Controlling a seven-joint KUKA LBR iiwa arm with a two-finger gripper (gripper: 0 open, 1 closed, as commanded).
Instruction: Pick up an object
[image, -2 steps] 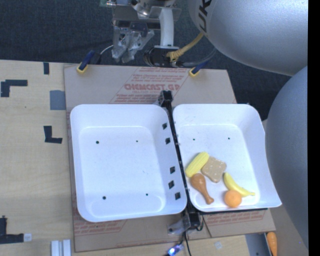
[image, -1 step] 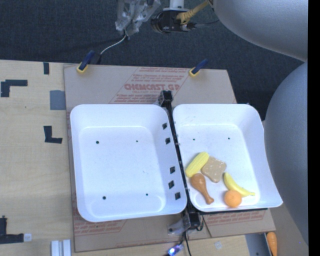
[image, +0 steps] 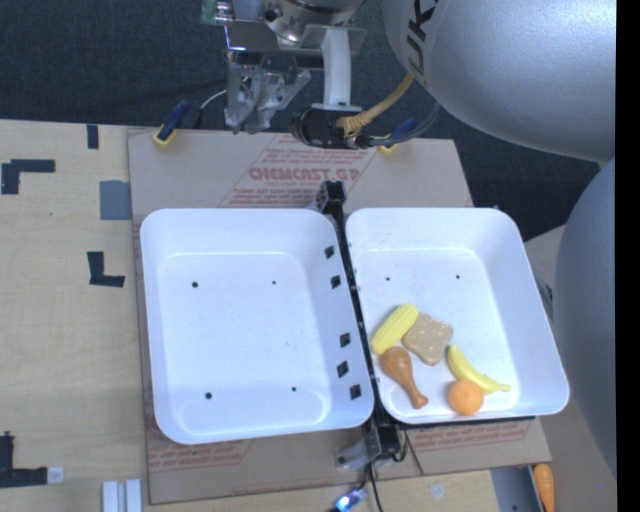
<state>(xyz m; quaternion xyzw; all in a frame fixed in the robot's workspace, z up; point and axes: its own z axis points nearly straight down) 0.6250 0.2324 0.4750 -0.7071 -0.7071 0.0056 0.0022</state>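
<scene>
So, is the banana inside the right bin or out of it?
Inside. The banana lies on the floor of the right bin, near its front edge, beside the orange.

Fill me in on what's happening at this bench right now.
A grey robot arm is set to pick up an object. Its gripper hangs above the bench behind the left bin, with nothing between the jaws. The toy food lies grouped in the right bin: corn cob, toast, drumstick, banana and orange.

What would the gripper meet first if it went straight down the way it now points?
Probably the brown board behind the left bin, not the toy food; the gripper hangs above that spot, though depth is unclear from this slanted view.
</scene>
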